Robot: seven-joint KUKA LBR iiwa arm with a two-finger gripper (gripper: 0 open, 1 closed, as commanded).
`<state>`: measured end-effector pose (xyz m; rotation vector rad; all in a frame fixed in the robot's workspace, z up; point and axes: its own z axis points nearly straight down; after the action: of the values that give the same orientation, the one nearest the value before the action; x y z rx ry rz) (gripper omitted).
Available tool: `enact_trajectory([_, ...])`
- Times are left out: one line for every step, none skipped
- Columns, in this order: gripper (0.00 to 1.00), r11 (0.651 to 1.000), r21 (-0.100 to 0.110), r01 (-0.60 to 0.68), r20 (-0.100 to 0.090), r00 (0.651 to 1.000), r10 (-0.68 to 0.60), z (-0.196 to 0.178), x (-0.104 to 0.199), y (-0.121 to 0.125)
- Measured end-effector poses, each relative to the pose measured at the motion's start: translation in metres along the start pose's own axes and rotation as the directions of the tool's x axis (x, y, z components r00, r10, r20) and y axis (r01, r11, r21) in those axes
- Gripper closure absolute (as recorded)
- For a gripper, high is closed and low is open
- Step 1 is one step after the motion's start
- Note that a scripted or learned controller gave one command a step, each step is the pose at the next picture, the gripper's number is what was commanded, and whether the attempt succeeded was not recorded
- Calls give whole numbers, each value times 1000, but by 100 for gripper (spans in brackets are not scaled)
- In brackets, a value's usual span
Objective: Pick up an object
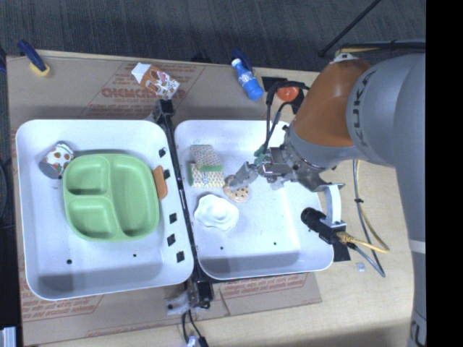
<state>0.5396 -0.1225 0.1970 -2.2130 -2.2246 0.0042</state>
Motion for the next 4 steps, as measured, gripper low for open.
enact_trajectory([0, 1000, 3, 1, -1, 1000, -1, 87, 22, -9])
enact_trajectory([100, 1000, 3, 6, 1, 1000, -6, 76, 22, -8])
enact_trajectory([100, 1000, -3, -1, 1, 1000, 1, 4, -3, -56])
enact_trajectory([0, 1000, -3, 0, 0, 1000, 0, 4, -2, -56])
